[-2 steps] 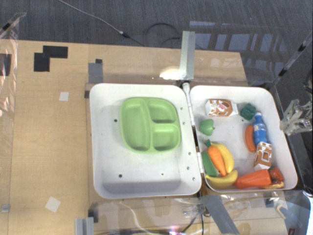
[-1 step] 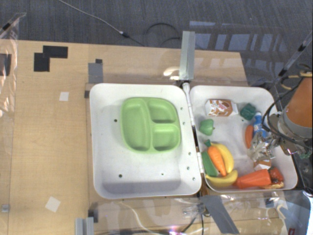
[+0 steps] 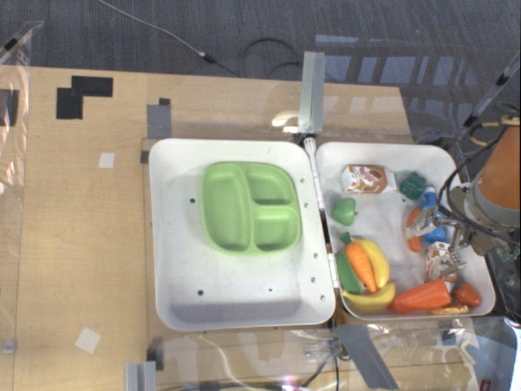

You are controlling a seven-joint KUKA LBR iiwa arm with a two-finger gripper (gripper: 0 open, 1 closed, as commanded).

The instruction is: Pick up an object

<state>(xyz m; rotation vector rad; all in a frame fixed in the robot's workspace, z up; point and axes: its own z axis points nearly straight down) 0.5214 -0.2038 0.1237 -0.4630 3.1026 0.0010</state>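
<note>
Over in the right white bin, the toy pile crowds the near-right corner: yellow plastic bananas, a small orange carrot, a bigger orange carrot, a green pepper and a brown snack packet. The grey arm with its orange band leans in over the bin's right wall, end effector low among blue-and-orange wrappers; can't tell its opening. Open floor lies mid-bin. The left white bin carries a green divided plate on the wooden table.

Divided tray in left bin; toys, perhaps food, fill right bin.
</note>
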